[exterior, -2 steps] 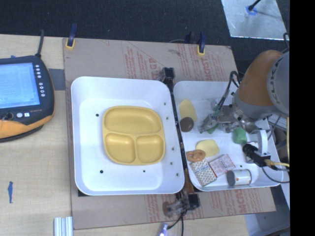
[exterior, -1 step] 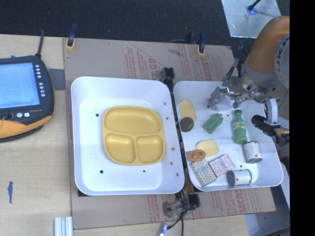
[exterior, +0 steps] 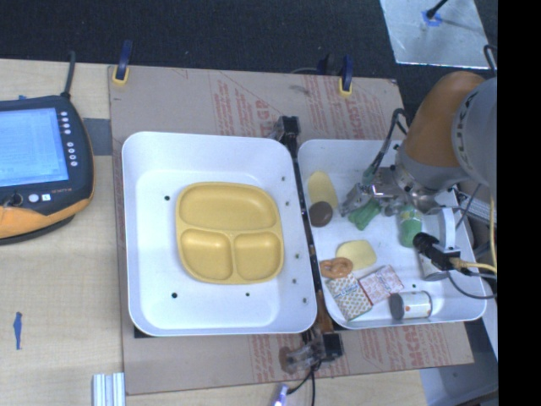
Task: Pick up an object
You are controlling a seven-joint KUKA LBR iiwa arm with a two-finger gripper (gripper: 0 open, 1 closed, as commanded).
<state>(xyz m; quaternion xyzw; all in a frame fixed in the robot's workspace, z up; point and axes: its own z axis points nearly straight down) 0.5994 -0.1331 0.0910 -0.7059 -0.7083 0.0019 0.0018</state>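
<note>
Cardboard (exterior: pixel 254 100) covers the wooden bench (exterior: pixel 51 311), clamped under two white bins; beyond lies dark floor. In the right bin (exterior: pixel 473 311), the gripper (exterior: pixel 365 203) touches a green object (exterior: pixel 365 216); finger state unclear.

yellow tray (exterior: pixel 228 231), white bins (exterior: pixel 144 227), green block (exterior: pixel 365 216)

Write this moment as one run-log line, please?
arm: over right bin | gripper: low by green object | grasp: unclear | left bin: yellow tray
</note>
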